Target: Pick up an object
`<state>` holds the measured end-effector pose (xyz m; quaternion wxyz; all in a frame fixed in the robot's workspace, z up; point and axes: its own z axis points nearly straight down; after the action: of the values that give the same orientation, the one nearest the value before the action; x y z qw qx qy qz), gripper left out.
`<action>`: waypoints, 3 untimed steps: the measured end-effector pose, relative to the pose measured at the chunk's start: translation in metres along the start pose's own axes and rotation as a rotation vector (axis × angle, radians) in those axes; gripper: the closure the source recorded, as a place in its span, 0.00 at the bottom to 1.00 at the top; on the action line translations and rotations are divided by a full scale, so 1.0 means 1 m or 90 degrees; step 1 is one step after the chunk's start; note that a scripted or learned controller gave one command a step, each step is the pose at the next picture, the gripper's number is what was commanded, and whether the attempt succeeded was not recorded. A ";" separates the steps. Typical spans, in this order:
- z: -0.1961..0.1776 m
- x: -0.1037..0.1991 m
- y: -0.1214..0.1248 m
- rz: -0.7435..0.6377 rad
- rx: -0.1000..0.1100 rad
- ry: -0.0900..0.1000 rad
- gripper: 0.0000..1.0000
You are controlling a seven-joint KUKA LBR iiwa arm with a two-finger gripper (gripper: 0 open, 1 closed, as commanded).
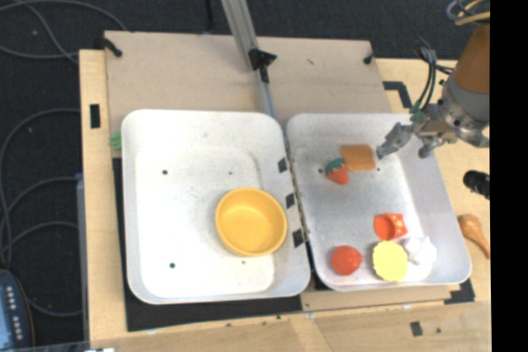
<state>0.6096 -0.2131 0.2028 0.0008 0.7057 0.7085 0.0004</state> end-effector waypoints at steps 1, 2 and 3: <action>0.000 0.000 0.000 0.000 0.000 -0.001 0.00; 0.043 -0.007 -0.004 0.003 0.003 -0.002 0.00; 0.096 -0.009 -0.006 0.004 0.004 -0.002 0.00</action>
<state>0.6041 -0.2219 0.1069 -0.0003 0.7078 0.7064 -0.0027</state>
